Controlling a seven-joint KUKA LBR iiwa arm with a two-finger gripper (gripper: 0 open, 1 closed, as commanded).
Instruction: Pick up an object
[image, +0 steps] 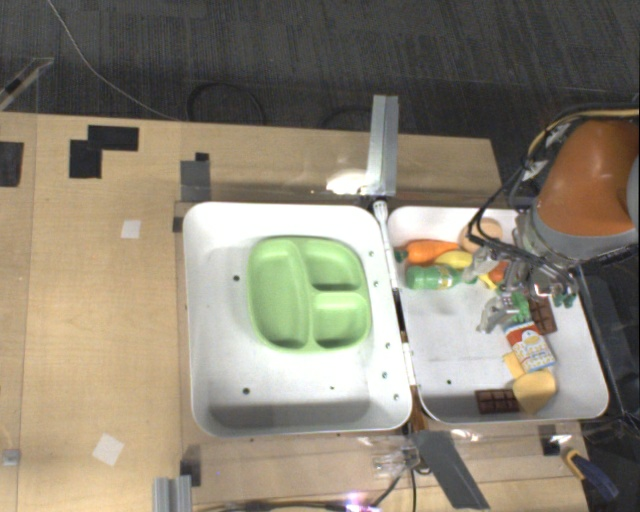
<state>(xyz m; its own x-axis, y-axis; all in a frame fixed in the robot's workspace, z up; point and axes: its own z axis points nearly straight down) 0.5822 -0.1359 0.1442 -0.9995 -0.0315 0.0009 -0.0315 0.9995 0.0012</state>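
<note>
The gripper (500, 310) hangs over the right bin (450, 350), its fingers slightly apart with nothing between them. Just right of it lies a carton (530, 350), with a yellow block (537, 389) and a brown bar (496, 402) nearer the bin's front edge. Behind the gripper sit a carrot (432, 250) and a green piece (428, 279). The left bin (215, 400) holds a green tray (305, 292).
</note>
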